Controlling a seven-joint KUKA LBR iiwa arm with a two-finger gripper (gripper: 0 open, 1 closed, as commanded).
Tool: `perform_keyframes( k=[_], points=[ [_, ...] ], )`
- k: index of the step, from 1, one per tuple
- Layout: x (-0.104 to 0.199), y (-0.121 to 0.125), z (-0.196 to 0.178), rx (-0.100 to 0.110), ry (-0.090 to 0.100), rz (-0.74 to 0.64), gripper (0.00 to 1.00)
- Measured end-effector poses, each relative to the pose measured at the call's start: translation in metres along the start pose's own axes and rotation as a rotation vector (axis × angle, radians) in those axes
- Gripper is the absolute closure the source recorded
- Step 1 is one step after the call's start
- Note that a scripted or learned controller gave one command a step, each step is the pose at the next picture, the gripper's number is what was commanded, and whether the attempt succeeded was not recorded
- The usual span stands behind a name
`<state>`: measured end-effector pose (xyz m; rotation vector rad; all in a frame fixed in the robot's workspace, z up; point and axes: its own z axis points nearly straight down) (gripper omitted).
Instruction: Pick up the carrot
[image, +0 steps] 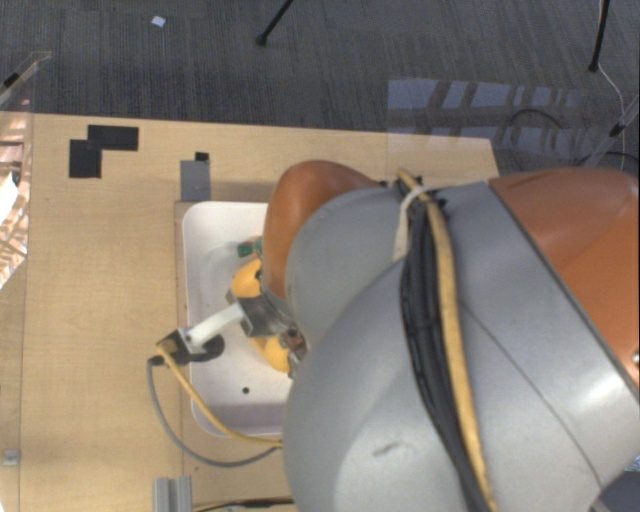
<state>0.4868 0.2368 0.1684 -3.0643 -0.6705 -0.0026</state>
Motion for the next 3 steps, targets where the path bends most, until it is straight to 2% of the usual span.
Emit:
perform_keyframes(
  k=[1, 2, 3],
  points=[
    [0.0065, 0.0059, 0.0597, -0.008, 0.026, 0.220, 1.00],
    [0.0070, 0.0064, 0.0603, -0.011, 0.029, 0.221, 0.00],
    [0.0106, 0.0015, 0.0672, 0.003, 0.029, 0.021, 0.00]
  ],
)
